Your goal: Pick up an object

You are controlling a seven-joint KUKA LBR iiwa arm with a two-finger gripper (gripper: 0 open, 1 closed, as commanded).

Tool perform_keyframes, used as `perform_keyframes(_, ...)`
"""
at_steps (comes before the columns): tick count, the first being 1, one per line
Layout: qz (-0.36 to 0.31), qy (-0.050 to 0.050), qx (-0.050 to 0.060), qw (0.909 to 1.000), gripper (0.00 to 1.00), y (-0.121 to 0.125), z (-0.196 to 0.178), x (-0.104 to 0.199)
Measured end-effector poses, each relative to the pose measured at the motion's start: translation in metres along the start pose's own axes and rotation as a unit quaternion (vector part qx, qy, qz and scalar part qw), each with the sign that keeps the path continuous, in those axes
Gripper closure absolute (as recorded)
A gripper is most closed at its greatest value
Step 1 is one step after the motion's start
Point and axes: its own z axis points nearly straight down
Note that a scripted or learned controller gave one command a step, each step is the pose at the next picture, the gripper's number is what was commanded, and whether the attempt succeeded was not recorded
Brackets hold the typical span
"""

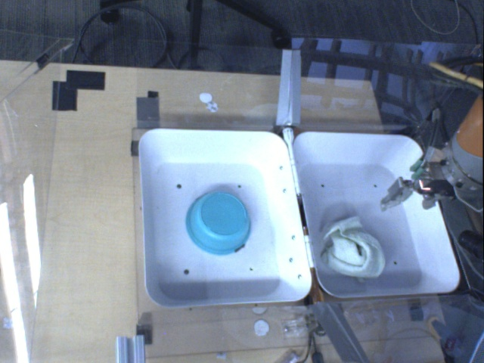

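Pincer point(408, 189) is seen over the right side of the right bin point(342, 151), entered from the right; fingers point(395, 193) are spread apart, nothing held between them; bare bin floor is seen beneath. A crumpled white cloth point(352, 251) is located below and to the left of the pincer, near it but apart, on the same bin's floor toward the front wall. Far to the pincer's left, past the divider between the bins, an upside-down blue bowl point(218, 222) is seated mid-floor in the left bin point(159, 203); both bins are carried on the wooden worktop point(83, 225).
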Motion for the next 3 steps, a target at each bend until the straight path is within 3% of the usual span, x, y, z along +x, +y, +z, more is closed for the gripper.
perform_keyframes(1,-0.190,-0.003,-0.006,0.9817,0.00,0.016,0.139,-0.013)
perform_keyframes(2,-0.191,-0.003,-0.010,0.9815,1.00,0.020,0.126,-0.011)
perform_keyframes(3,-0.279,-0.001,-0.003,0.9604,1.00,0.080,0.049,0.043)
